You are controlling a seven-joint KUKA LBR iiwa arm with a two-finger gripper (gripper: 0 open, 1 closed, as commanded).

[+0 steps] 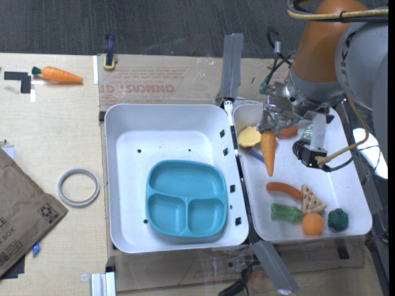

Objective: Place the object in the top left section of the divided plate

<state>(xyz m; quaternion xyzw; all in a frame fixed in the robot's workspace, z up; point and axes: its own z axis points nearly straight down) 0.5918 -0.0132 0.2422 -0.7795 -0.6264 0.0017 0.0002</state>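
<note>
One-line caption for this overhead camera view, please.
KUKA arm's gripper lifts a toy carrot above the right bin while the blue divided plate waits in the left bin.

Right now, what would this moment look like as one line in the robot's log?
gripper: over right bin, at carrot | grasp: unclear | divided plate: in left bin | placement: not yet done

The tool [276, 126] is largely masked by the wrist above it, so its grip cannot be judged. The carrot's [268, 153] top is covered there. The cardboard box [21, 211] is cropped at the left edge.
</note>
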